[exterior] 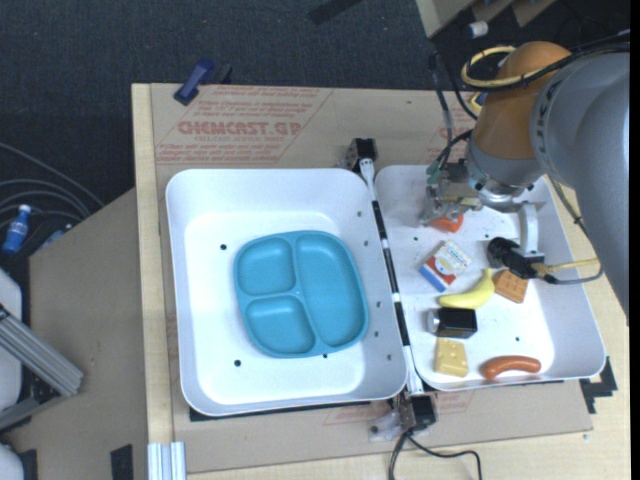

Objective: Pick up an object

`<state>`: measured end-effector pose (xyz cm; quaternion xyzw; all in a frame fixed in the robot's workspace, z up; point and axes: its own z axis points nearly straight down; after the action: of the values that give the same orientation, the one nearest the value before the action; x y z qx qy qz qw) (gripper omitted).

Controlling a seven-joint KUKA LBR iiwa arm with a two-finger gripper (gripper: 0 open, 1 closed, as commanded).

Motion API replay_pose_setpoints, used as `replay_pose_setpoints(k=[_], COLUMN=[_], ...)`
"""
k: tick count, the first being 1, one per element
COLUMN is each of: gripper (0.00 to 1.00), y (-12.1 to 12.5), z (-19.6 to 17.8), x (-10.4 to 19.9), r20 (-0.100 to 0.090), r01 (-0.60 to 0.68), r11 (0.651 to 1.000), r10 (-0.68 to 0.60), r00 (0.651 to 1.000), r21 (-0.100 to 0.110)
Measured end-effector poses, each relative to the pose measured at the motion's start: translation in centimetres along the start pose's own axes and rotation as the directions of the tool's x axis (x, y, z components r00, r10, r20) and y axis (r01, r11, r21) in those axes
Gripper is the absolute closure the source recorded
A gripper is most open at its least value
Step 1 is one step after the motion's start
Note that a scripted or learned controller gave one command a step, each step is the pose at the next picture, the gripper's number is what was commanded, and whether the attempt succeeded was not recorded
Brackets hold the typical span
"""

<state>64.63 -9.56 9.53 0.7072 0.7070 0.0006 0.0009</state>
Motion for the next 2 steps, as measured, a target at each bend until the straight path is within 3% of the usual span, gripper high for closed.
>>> replay_pose_setpoints(k=[1,2], gripper=[1.0,1.0], y=[2.1,-2.2], z=[-9.0,-15.5], x=[3.6,7.9], r20=[-0.001,-0.001], r01=[0.002,0.002], r11=[1.0,1.0], r10=[-0.002,-0.002], r00=[1.0,1.0], r21=[0.0,0.002])
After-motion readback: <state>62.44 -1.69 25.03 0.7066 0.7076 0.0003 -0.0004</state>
